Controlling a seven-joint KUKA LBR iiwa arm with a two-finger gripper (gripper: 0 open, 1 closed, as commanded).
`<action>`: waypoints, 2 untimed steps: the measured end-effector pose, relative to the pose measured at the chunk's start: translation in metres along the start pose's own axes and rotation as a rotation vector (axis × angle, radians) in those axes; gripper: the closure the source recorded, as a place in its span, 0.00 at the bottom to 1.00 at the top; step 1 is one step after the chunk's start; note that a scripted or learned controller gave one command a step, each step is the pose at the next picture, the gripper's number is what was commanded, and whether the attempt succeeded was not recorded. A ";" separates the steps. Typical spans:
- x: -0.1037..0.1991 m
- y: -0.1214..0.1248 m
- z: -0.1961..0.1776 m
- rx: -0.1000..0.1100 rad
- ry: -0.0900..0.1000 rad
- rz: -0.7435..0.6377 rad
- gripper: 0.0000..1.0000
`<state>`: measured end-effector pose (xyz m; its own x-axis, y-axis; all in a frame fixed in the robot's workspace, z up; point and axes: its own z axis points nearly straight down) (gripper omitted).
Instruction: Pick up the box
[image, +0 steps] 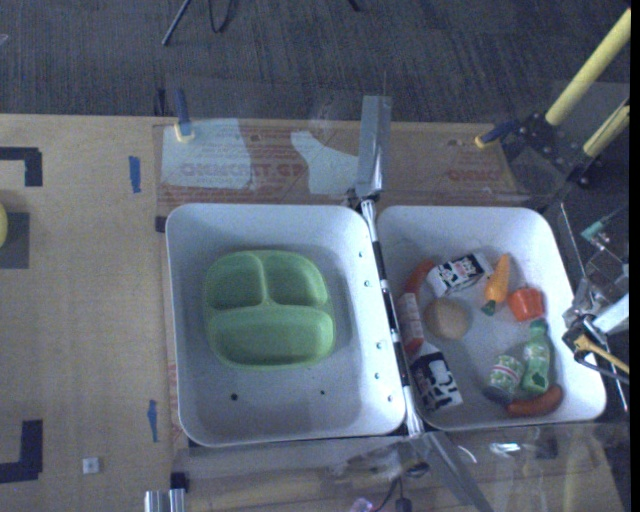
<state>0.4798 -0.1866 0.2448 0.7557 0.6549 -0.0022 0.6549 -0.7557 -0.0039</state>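
Left bin (190, 330): centre of the frame — it holds a green divided plate (268, 307), lying flat in the upper middle of the bin.
Right bin (560, 300): right of centre, touching the left bin along a shared edge.
Box (459, 272): a small black-and-white carton in the upper middle of the right bin, tilted, just above a round tan ball (449, 320).
Second carton (436, 378): black and white too, at the lower left of the right bin.
Other contents: an orange carrot-like piece (497, 282) and an orange block (526, 303) at upper right; green items (527, 368) and a red sausage-like piece (534, 403) at lower right.
Gripper (597, 335): at the far right edge of the frame, beside the right bin's rim — cannot tell how it stands, and nothing is seen in it.
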 end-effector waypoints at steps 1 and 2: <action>-0.006 0.019 0.129 -0.031 0.016 0.037 1.00; 0.052 -0.055 0.158 -0.004 0.008 0.168 1.00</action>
<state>0.4821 -0.1109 0.0865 0.8547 0.5190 0.0058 0.5190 -0.8548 -0.0006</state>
